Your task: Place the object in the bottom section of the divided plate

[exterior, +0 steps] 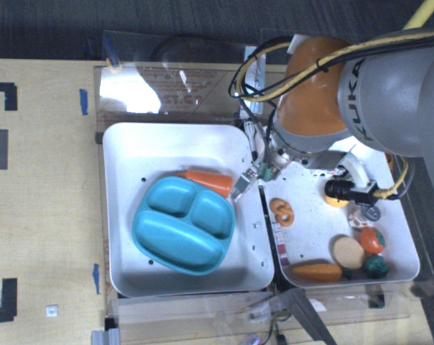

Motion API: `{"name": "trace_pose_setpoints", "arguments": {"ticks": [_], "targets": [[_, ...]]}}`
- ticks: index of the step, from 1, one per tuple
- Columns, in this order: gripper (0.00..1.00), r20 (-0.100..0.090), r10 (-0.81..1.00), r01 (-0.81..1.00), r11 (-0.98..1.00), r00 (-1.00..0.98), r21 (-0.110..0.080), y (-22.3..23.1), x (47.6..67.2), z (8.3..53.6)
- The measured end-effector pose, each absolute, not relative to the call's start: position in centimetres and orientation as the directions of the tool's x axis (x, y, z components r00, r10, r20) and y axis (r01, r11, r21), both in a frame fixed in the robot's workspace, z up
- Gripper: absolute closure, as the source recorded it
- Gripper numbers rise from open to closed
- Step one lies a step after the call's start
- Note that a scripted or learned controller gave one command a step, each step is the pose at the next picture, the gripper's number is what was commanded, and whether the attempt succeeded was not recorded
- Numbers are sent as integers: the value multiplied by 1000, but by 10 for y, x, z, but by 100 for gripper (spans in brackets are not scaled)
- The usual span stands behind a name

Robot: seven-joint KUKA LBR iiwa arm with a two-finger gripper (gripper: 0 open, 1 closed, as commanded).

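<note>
Lying on the floor of the left white bin point(123, 157), the orange carrot-shaped toy point(208, 181) sits just beyond the far edge of the blue three-section plastic plate point(185, 225), touching or nearly touching its rim, and outside every compartment. The plate's large bottom section faces the bin's near edge, with two smaller sections toward the carrot. The two-finger gripper point(244, 182) hangs at the carrot's right end, by the wall between the bins; its fingers are too small and blurred to tell whether they are released or clenched, or whether they touch the carrot. The grey arm with its orange band point(314, 92) reaches over the right bin's point(407, 254) far edge. In the right bin lie a small pretzel point(281, 211) near its left wall, and an orange sweet-potato-like piece point(316, 270), a tan round piece point(347, 251) and a red-and-green piece point(373, 241) toward its near right corner.
</note>
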State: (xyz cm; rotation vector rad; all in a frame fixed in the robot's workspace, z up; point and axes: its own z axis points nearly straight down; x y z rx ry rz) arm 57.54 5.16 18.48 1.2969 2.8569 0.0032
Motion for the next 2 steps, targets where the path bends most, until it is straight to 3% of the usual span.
{"name": "trace_pose_setpoints", "arguments": {"ticks": [2], "targets": [[0,-3,753,753,658,-658,3,52,575,185]]}}
